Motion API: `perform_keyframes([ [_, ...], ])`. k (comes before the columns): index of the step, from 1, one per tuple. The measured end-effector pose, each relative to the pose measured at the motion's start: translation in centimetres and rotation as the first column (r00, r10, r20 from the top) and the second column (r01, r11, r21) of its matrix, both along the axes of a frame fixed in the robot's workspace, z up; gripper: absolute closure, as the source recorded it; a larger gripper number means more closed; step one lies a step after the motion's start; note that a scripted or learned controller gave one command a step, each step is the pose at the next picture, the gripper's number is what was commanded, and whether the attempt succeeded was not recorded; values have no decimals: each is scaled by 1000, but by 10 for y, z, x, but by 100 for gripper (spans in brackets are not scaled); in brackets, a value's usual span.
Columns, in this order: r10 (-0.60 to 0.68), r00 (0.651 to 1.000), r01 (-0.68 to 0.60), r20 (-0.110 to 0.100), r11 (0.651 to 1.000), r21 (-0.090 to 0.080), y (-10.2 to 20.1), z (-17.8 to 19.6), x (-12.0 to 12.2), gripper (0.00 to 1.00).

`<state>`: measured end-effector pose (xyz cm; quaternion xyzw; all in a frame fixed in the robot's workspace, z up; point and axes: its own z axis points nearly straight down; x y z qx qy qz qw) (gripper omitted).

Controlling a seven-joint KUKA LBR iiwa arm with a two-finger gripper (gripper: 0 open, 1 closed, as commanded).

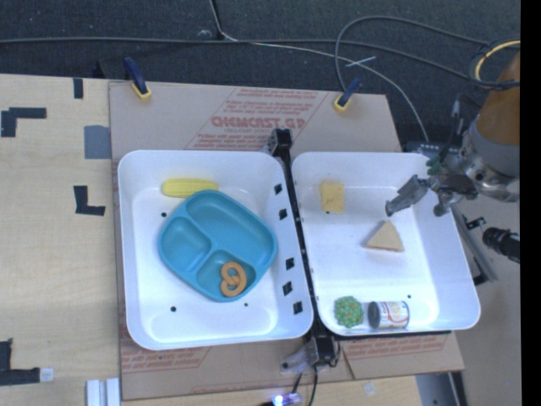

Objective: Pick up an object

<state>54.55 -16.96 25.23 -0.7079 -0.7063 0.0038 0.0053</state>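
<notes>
Camera view, status?
— Nothing lifted yet. Gripper [423, 196] hangs over the right bin [439, 252], fingers spread, nothing between them; the whole pick remains.

Contents?
— Right bin: wedge [385, 238] just below-left of the gripper, yellow block [332, 197] left of the wedge, green ball [347, 310] and can [389, 314] below it. Left bin [139, 227]: blue plate [203, 235] bearing a pretzel [232, 279], corn [189, 188] above.

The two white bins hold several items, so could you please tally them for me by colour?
Yellow: 2, the corn cob and the cheese cube
Blue: 1, the divided plate
Orange: 1, the pretzel
Tan: 1, the wedge
Green: 1, the broccoli
White and red: 1, the can
Total: 7
</notes>
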Motion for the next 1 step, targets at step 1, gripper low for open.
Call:
perform_keyframes([
  [1, 4, 1000, -3, 11, 1000, -2, 0, 6, 2, 0],
])
